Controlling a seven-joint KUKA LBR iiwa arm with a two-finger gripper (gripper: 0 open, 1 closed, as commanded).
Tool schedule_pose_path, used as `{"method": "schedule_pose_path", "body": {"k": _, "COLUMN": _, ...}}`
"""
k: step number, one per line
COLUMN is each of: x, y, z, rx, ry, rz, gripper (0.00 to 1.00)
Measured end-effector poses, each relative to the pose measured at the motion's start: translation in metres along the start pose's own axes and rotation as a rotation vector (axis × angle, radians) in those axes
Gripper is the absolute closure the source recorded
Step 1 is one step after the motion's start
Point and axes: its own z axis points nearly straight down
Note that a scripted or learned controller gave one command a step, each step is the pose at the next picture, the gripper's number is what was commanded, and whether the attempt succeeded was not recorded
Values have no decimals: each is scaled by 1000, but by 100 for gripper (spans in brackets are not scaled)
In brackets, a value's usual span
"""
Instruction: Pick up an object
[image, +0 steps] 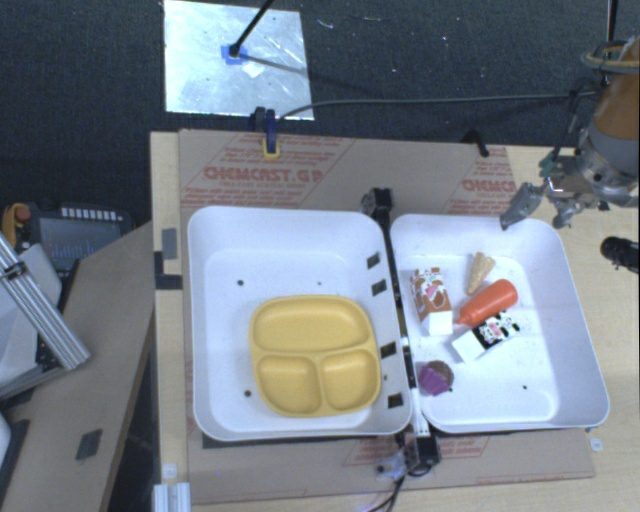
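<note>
Roughly, largest first:
Left bin (215, 300): far left of the gripper, bearing a yellow divided tray (313, 354), probably set there as a drop-off spot.
Right bin (560, 400): just below and left of the gripper, holding every loose object, so likely the picking side.
Gripper (540, 203): hanging over the right bin's far right corner, above the rim, two prongs spread apart, nothing between them.
Carrot (488, 301): likeliest target, down-left of the gripper, mid-bin; long axis slanted, thick end up-right, narrow end down-left.
Printed carton (431, 296): left of the carrot, lying roughly lengthwise along the bin.
Black-and-white block (487, 335): touching the carrot's lower side, crowding a grasp.
Cone (481, 268): just above the carrot, tip pointing down.
Purple piece (435, 377): farthest from the gripper, near the divider.
</note>
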Motion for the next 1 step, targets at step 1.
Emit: {"method": "schedule_pose_path", "body": {"k": 1, "x": 1, "y": 2, "z": -8, "rx": -11, "ry": -3, "rz": -3, "gripper": 0}}
